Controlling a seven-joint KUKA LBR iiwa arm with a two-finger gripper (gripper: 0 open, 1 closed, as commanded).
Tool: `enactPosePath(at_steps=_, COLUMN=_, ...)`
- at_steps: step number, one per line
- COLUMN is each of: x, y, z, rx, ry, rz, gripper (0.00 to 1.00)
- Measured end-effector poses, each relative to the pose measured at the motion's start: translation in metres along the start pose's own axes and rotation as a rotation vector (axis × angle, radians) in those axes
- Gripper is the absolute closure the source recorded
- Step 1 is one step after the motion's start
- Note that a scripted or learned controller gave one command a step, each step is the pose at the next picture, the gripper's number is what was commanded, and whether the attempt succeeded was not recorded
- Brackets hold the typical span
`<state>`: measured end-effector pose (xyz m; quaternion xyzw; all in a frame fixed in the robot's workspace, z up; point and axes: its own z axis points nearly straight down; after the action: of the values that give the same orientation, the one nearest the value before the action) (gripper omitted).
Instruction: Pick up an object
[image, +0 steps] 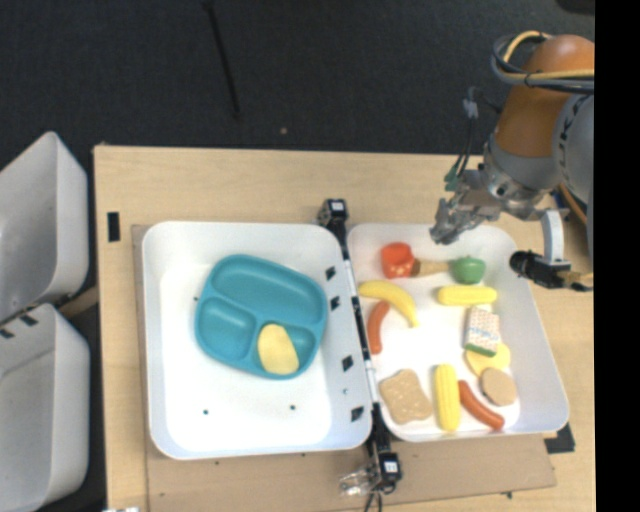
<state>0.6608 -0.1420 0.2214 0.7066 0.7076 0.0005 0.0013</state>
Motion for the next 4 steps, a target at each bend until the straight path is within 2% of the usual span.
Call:
enactPosePath(at_steps=1, x=-0.001, y=0.001, z=-0.018, rx=0.004, ry=0.001, rz=-0.003, gripper=1.0)
enactPosePath(at_steps=2, x=0.023, y=-0.046, z=-0.007, rx=0.009, ry=0.001, rz=0.001, gripper=1.0)
enactPosePath(at_steps=4, x=0.058, y=-0.133, z=-0.024, rx=0.008, ry=0.002, rz=0.007, gripper=1.0)
